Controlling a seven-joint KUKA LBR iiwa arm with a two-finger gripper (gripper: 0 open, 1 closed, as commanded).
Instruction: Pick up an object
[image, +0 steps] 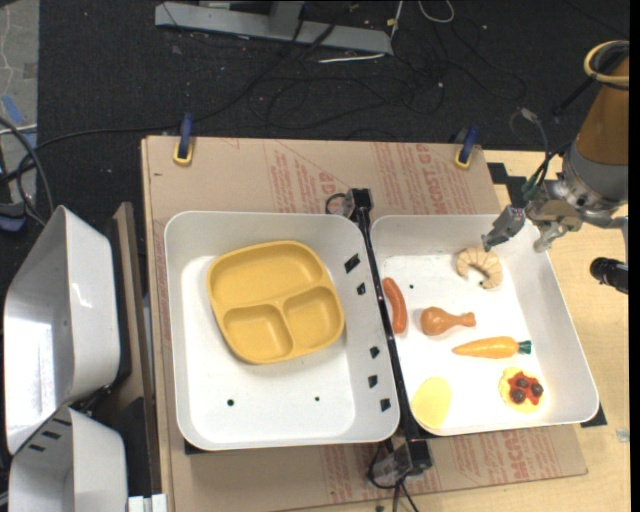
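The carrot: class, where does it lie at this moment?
The carrot lies in the right bin, toward the near right part of the camera view, just below the chicken drumstick and above the small tart with berries.

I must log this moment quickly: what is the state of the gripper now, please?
Gripper: open, holding nothing, above the far right corner of the right bin, near the croissant.

A mustard-yellow three-compartment plastic plate (275, 300) sits in the left white bin (190, 400). The right white bin (565, 330) holds a red-orange sausage (396, 304), tan croissant (479, 265), brown drumstick (445, 320), orange green-tipped carrot (489, 348), pale yellow disc (432, 400) and yellow tart with dark red berries (521, 387).
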